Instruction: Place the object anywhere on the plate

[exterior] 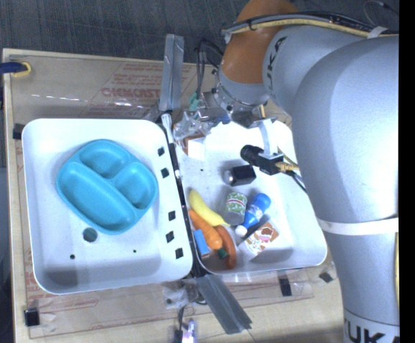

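Hand [193, 123]: over the right bin's [293, 245] far left corner; can't tell its grip, or any hold.
Plate [107, 184]: blue, left bin [43, 263].

Bench [78, 91] — two white bins [46, 259], seemingly.

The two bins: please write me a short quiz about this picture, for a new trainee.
1. True or false: the blue plate lies in the left bin.
2. Where is the gripper? A) over the plate B) at the far left corner of the right bin C) outside both bins
3. Fill in: the yellow banana lies beside the ____ carrot.

Key: 1 true. 2 B. 3 orange.
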